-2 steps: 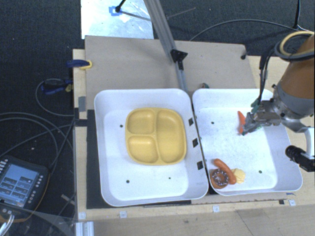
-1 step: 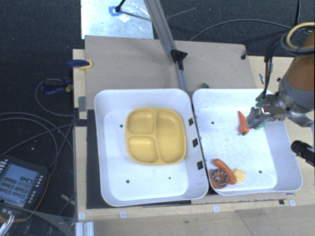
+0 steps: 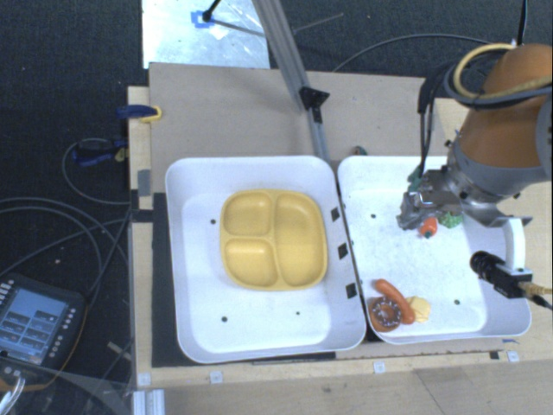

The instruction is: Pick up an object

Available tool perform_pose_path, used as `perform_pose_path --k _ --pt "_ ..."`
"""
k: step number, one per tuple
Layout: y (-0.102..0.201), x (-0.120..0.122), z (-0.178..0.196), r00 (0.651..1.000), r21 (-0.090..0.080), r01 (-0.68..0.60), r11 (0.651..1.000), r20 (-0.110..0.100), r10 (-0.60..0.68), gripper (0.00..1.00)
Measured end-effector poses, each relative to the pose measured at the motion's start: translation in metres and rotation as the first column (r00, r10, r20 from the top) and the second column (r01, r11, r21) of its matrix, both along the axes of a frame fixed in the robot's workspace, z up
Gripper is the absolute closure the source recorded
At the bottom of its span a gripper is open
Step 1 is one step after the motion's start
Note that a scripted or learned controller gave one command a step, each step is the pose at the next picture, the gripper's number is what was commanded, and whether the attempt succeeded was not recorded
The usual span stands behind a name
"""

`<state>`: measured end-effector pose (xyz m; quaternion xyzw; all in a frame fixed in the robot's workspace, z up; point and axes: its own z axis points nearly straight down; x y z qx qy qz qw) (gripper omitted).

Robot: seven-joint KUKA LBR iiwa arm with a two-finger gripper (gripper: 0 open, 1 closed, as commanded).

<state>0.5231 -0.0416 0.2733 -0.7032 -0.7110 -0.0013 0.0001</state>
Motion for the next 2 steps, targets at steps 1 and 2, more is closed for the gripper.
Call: perform_pose_path --k 1,2 --pt "0.054 0.008 0.003 1.000 0.000 -0.001 1.000 0.001 0.001 1.00" --pt "0.113 0.014 0.000 1.000 0.000 -0.001 1.000 0.000 0.001 1.00"
